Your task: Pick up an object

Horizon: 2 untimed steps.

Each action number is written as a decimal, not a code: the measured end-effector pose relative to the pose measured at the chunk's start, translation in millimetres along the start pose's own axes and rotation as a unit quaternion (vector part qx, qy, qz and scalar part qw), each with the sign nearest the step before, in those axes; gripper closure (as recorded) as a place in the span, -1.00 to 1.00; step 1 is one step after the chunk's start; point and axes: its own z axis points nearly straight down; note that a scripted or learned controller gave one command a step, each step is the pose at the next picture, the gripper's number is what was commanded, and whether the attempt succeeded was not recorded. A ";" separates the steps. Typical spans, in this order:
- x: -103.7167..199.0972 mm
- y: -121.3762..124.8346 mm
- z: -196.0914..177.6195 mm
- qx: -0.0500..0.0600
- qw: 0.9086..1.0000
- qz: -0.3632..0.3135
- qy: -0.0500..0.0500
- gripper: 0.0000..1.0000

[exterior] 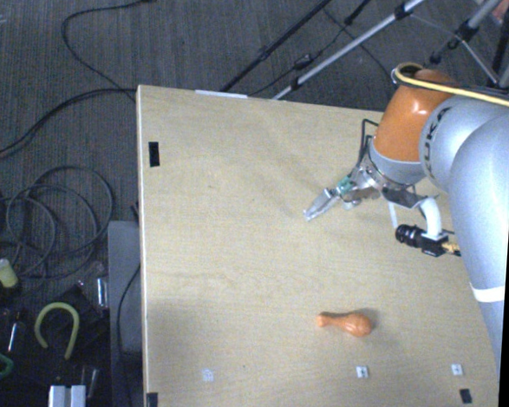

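A pale wooden board filled most of the view, its left edge and far edge sharp against dark grey carpet. Nearly all of the board lay bare, so there was wide open room on every side of the one loose thing on it.

That thing was a small orange object, shaped like a little gourd: a rounded bulb at the right end narrowing to a thin neck that pointed left. It looked smooth and slightly glossy. It lay flat on the board toward the near right part, well apart from the edges.

The arm came in from the right, a smooth grey casing with a rounded orange band above the wrist. Its gripper pointed down and to the left over the middle of the board, well apart from the orange object and farther back. Nothing was between its fingers; whether they were spread or closed could not be told from this angle.

A black marker sat near the left edge, and small pale tags lay near the front. Off the board, looped black cables and a green hook-shaped tool lay on the carpet, and metal stand legs crossed the far floor.
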 end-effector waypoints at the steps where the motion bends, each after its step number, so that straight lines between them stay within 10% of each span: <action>1: 0.9 0.7 -9.1 -0.001 1.000 0.000 0.001 1.00; 2: -3.5 -20.8 -87.9 0.000 0.994 0.107 0.000 1.00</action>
